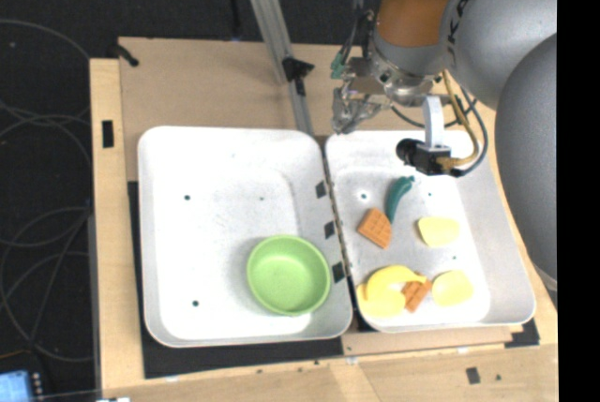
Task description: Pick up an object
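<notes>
Several small objects are seen in the right bin: an orange waffle-like piece near its middle, a teal curved piece just above it, a pale yellow piece to the right, and, near the front edge, a yellow round piece, a small orange piece touching it and another yellow piece. A green bowl is placed upright in the left bin, at its front right corner. The gripper is held above the far left corner of the right bin, apart from every object; nothing is seen held by it.
</notes>
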Controlling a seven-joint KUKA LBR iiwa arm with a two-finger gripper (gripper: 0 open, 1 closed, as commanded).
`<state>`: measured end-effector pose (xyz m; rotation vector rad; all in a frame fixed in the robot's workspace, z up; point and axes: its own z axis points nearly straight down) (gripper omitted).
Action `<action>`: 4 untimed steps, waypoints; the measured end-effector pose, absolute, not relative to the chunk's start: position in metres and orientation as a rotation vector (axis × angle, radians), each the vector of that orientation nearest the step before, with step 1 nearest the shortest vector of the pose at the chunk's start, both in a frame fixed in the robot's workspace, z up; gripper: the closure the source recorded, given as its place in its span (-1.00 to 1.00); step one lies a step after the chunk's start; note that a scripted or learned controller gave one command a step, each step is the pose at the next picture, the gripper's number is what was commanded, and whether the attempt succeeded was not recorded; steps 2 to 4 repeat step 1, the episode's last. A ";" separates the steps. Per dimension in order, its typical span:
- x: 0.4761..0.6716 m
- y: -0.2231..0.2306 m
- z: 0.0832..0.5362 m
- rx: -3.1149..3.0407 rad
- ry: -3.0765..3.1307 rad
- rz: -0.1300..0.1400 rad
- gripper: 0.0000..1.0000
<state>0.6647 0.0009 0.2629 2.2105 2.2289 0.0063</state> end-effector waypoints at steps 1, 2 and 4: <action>0.671 0.046 0.258 2.212 2.227 0.005 1.00; 0.671 0.046 0.258 2.212 2.227 0.005 1.00; 0.671 0.046 0.258 2.212 2.227 0.005 1.00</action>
